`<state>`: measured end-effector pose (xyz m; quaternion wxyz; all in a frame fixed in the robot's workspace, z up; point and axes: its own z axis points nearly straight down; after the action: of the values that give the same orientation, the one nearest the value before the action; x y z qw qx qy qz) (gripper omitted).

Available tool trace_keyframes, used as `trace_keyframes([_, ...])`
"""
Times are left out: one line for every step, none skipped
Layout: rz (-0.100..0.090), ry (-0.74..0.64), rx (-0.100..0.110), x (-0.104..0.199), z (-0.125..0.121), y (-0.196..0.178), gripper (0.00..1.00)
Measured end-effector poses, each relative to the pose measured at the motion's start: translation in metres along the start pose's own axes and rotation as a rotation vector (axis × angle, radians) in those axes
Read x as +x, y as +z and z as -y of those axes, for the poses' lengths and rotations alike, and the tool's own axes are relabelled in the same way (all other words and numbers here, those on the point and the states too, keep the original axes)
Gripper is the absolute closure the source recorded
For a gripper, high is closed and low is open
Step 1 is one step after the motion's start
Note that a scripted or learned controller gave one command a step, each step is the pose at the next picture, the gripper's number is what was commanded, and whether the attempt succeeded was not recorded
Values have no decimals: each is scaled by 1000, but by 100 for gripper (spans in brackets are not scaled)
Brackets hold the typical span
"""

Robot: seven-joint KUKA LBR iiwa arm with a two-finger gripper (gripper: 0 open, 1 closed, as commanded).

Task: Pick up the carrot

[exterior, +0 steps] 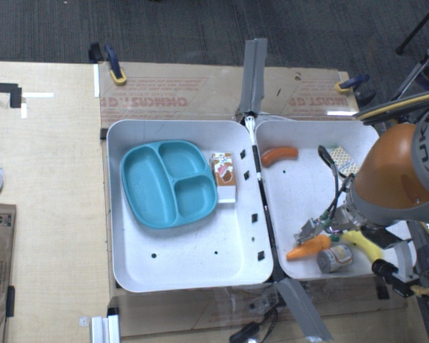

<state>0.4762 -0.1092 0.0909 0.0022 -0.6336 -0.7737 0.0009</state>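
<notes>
The orange carrot (309, 247) lies near the front edge of the right bin (293, 199), its tip pointing left. My gripper (316, 227) hangs just above and slightly behind the carrot's thick end, very close to it. Whether it touches the carrot cannot be told. The arm's orange band (397, 166) reaches in from the right and hides part of the bin's right side.
A small tin can (334, 258) and a yellow banana (365, 246) lie right beside the carrot. A sausage (279, 154) and a patterned packet (342, 160) sit at the bin's back. The left bin (179, 256) holds a blue divided plate (169, 183) and a small box (224, 170).
</notes>
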Motion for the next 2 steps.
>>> trace_keyframes([1, 4, -1, -1, -1, -9, 100])
trace_keyframes([1, 4, -1, -1, -1, -9, 0])
